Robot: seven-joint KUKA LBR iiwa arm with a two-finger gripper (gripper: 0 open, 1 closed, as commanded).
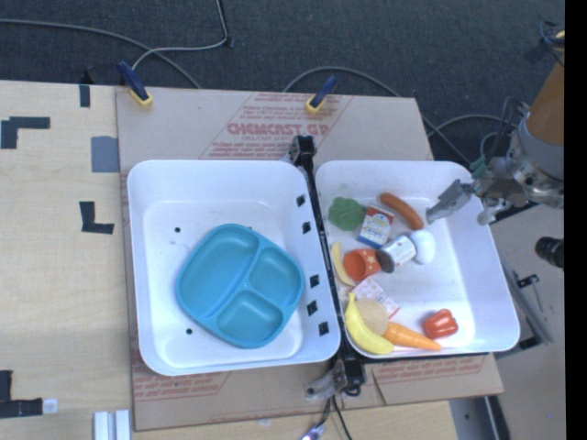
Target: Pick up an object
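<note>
Dark carpet borders the tabletop (55,246) and its two white bins. At three o'clock the claw (470,202) hovers over the right bin (477,273), fingers spread wide, gripping nothing. Toy foods lie beneath: a sausage (402,210), a red pepper (440,324), a banana (361,331).

A single fixed camera looks down at a slant from above the pale wooden surface (55,273), far enough back to take in both shallow white plastic bins (147,273) whole and dark carpet beyond. The grey metal pincer (459,200) enters at the frame's right, with both bins lying leftward of it.
</note>
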